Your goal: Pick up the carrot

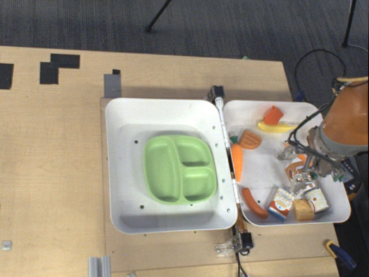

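The carrot [237, 163] is orange with a small green top and lies lengthwise along the left wall of the right bin [262, 221]. My gripper [301, 167] hangs over the right half of that bin, well to the right of the carrot and apart from it. It hovers above a small orange-and-white item [293, 169], and the metal wrist parts hide how it stands. The arm's orange band [349, 117] shows above it at the right edge.
A green divided plate [180, 168] sits in the left bin [124, 212]. The right bin also holds a yellow banana [277, 127], an orange piece [274, 114], a brown round item [251, 139], a red sausage [254, 203] and small cartons [316, 199].
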You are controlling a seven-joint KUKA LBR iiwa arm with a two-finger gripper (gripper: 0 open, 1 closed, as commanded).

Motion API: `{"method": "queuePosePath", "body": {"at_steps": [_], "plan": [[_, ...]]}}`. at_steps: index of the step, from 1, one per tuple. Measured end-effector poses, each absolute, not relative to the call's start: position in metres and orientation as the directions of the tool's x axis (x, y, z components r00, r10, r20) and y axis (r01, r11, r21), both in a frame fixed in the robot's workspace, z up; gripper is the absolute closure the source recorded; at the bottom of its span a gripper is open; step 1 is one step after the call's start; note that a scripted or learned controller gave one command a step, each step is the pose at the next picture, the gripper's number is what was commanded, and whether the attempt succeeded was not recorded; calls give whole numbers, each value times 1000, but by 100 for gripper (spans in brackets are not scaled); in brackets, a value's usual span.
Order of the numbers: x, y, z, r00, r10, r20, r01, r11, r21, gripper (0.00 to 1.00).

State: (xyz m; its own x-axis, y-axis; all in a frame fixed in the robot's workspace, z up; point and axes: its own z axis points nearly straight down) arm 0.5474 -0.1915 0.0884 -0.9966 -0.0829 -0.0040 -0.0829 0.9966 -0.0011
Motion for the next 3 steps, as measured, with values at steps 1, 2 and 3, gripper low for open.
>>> {"method": "queuePosePath", "body": {"at_steps": [1, 2, 3], "plan": [[550, -191, 100, -997, -79, -14, -79, 997, -2, 100], [576, -157, 168, -976, 219, -7, 219, 976, 1, 100], [591, -206, 190, -793, 610, -6, 610, 793, 2, 100]]}}
